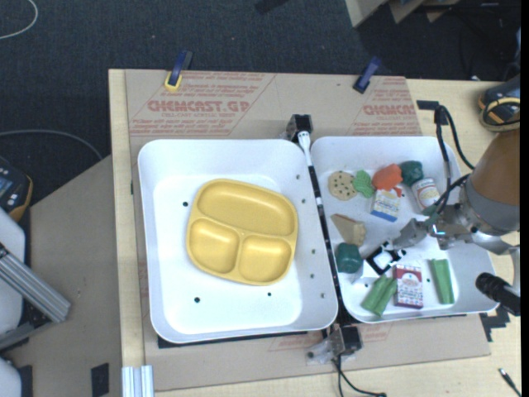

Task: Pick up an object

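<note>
Smooth white bins [157,246], glossy yellow tray [241,231]

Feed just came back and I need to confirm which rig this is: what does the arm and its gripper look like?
A grey arm with a broad orange band above the wrist, entering from the view's right. A thin black cable loops along it. The gripper at its end is dark grey and metallic, over the right bin. No markings are readable.

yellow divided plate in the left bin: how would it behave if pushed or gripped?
The yellow plate looks like rigid moulded plastic, so probably stiff and light. It lies flat and wide on the left bin floor, so a push would likely slide it, not tip it. Its smooth surface may be slippery; a raised rim seems the only hold.
</note>
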### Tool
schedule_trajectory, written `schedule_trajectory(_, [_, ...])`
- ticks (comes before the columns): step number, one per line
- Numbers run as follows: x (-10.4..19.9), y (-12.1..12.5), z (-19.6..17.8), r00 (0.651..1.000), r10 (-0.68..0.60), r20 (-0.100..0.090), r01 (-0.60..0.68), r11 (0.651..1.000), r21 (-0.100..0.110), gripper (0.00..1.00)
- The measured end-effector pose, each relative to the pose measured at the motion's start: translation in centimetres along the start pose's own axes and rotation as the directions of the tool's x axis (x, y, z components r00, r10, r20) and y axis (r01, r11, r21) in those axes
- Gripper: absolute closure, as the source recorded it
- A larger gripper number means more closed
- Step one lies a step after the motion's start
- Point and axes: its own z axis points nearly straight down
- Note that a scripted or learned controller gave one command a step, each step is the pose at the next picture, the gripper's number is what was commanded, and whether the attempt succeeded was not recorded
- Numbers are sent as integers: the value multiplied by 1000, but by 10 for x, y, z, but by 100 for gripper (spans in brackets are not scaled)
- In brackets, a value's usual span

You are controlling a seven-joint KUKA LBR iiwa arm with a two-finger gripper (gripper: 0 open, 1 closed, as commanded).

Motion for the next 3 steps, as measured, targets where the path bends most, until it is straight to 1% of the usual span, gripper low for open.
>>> schedule_trajectory(1, [0, 5, 32, 1000, -2, 2, 3, 1000, -17, 0])
schedule_trajectory(2, [0, 7, 21, 1000, 0, 4, 0, 1000, -24, 100])
schedule_trajectory(3, [-6, 2, -40, 1000, 0, 6, 0, 1000, -10, 100])
